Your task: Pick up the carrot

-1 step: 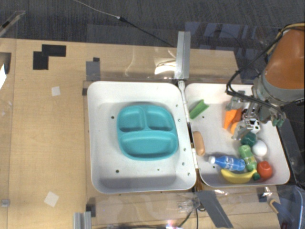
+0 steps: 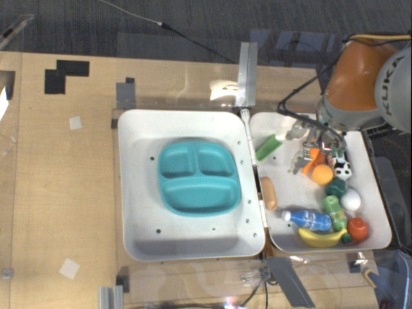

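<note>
The carrot [image 2: 311, 160] is a short orange piece lying in the right bin [image 2: 283, 172], just left of an orange ball [image 2: 323, 175]. My gripper [image 2: 315, 154] is down in that bin directly over the carrot. Its fingers stand apart on either side of the carrot, one finger [image 2: 298, 165] showing to the carrot's left. The gripper looks open, and the carrot still rests on the bin floor. The wrist hides the carrot's upper end.
The right bin also holds a green pod [image 2: 268, 147], a tan sausage [image 2: 269, 194], a blue bottle [image 2: 309, 220], a banana [image 2: 320, 237], a tomato [image 2: 357, 228], a white egg [image 2: 351, 201] and green pieces [image 2: 333, 205]. A teal divided plate [image 2: 198, 177] lies in the left bin [image 2: 138, 172].
</note>
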Controlling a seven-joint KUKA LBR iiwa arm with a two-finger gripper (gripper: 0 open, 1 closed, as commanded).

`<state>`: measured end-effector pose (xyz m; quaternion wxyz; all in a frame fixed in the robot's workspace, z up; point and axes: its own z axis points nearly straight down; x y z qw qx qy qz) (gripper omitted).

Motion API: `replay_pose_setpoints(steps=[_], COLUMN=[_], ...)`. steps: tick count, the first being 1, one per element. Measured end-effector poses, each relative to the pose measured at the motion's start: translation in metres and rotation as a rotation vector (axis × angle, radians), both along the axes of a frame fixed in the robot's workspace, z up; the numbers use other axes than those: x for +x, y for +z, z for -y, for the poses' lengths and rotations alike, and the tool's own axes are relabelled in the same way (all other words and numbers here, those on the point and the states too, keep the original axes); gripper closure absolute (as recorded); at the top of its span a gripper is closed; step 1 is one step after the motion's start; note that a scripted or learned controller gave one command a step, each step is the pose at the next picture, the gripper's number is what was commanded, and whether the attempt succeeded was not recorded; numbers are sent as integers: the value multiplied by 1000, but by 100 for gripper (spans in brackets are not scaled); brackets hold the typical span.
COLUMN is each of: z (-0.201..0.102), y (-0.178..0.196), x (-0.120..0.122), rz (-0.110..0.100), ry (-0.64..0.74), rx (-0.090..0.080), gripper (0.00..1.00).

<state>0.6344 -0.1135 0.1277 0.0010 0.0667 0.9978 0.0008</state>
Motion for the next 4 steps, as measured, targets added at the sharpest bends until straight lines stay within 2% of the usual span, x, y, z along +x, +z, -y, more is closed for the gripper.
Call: replay_pose_setpoints(steps=[1, 2, 3, 4], z=[26, 25, 25, 39], y=[-39, -24, -25, -39], x=[-27, -24, -24, -24], rz=[12, 22, 21, 11], ry=[84, 90, 90, -440], rx=[-3, -5, -5, 2], gripper=[0, 100, 0, 0])
